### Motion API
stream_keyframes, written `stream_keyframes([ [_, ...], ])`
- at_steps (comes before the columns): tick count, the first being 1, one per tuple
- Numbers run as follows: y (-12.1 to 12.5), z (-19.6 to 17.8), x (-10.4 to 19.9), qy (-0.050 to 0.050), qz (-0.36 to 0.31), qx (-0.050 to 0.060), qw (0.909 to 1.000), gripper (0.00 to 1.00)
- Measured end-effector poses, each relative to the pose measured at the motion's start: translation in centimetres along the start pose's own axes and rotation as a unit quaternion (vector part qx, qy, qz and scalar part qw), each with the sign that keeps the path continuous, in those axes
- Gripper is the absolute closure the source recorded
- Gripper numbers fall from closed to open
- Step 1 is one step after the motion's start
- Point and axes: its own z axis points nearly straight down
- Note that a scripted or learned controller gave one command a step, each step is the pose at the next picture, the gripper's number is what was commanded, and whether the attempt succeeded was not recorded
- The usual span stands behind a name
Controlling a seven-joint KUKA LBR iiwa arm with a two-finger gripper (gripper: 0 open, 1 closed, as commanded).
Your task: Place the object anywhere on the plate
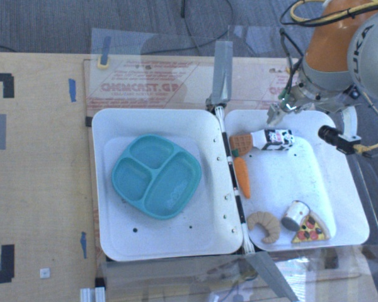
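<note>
The plate (156, 176) is teal in a white left bin (113, 231), on a pale tan surface (38, 187) with black and blue tape marks. In the white right bin (346, 206), at twelve o'clock lies a black-and-white carton (275, 138) beside a brown waffle (240, 144). An orange carrot (241, 176) lies at nine, and a tan croissant (266, 225), silver can (294, 214) and red-dotted yellow pizza slice (311, 229) lie near six.

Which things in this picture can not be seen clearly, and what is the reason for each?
- End effector, camera view: too small and dark above the bin rim to tell its finger state.
- Arm: cut off by the top and right edges.
- Small black-and-white object: its print is too small to read.
- Silver can: partly covers the pizza slice.
</note>
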Motion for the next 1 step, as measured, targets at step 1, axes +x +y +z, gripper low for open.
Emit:
stream_keyframes([
  [1, 1.65, -2.75, 3.86, 0.000, -0.002, 0.000, 1.0000, 1.00],
])
